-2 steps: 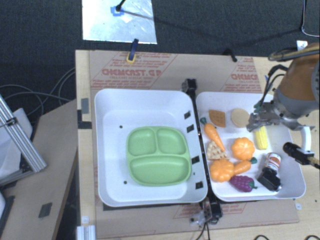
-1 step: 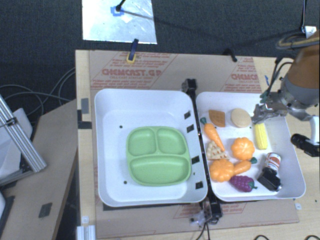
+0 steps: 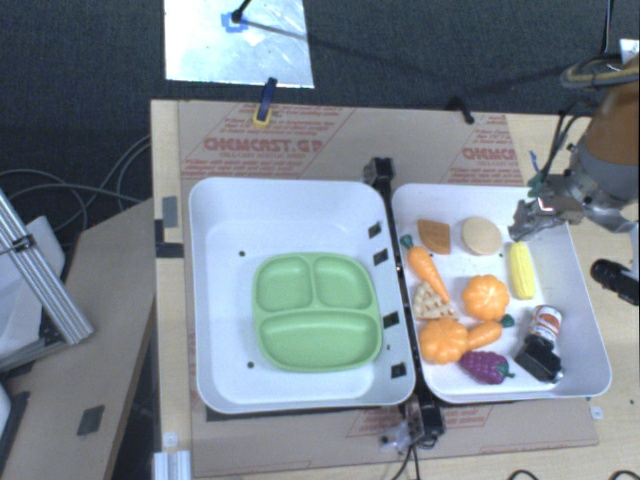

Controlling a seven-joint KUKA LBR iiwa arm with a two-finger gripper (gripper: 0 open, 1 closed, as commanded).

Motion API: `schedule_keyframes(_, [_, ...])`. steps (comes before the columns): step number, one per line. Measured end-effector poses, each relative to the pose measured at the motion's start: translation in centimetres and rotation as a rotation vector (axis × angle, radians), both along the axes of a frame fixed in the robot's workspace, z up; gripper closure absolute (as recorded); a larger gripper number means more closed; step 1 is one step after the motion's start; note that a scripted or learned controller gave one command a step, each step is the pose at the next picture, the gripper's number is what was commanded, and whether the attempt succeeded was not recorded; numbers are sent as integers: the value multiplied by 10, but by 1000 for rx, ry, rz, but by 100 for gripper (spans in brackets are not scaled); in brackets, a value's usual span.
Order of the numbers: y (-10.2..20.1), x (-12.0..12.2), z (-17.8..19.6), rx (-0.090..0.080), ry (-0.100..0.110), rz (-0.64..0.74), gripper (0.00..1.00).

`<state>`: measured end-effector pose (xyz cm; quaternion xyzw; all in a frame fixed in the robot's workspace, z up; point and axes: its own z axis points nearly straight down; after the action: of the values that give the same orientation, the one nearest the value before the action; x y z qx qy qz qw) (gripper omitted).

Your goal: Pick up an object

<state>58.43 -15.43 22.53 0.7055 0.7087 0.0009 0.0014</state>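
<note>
Approach step, by the look of it: gripper (image 3: 527,218) poised over the right bin (image 3: 590,318), far side, just above the corn (image 3: 521,269). Jaw state impossible to tell; nothing visibly held. Next, probably: descend onto the corn and close.

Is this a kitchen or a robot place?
Probably a robot lab, not a kitchen. A robot arm reaches over two white bins on a workbench, the food like the corn and carrot looks like toys, and cables trail across the floor.
</note>
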Motion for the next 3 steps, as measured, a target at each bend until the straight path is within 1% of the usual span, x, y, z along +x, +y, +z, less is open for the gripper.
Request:
schedule_keyframes(1, [58,16,-4,1,0,5,100])
schedule_keyframes(2, [107,41,9,2,-2,6,100])
schedule_keyframes(3, [154,65,13,2,-1,5,100])
